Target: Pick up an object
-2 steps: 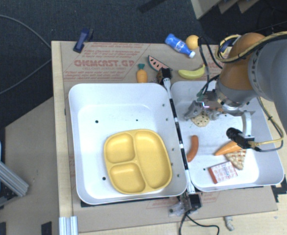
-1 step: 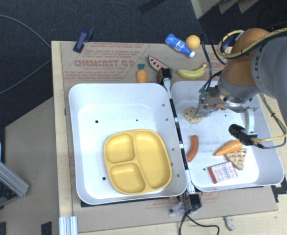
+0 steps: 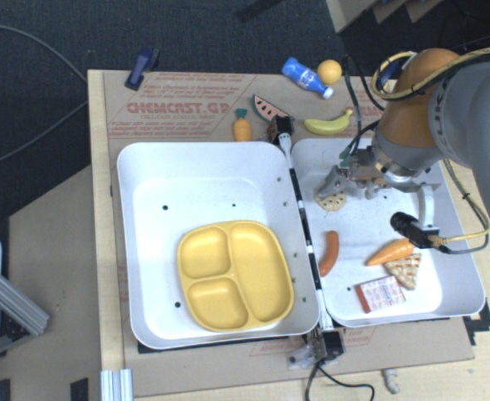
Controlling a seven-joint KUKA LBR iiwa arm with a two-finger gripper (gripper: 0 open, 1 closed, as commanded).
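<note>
Gripper [image 3: 339, 184] hangs low in the right bin [image 3: 454, 303], right over the cookie [image 3: 332, 200] near its back-left corner; open or closed, I cannot tell. Behind the bins, red lettering [image 3: 178, 107] reads roughly "CHEMCAST GP".

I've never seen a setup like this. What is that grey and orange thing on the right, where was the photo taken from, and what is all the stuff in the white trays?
The photo comes from one camera fixed above a bench, looking down at a slant. The grey and orange thing is a robot arm reaching in from the right. At its end is a two-finger gripper, lowered into the right bin just over a cookie; whether it grips anything is unclear. Its job is to pick up an object.

That bin also holds toy food: a sausage, a carrot, a pizza slice and a small red packet. The left bin holds a yellow divided plate. Behind the bins lie a banana, a watermelon slice and a blue bottle.
</note>
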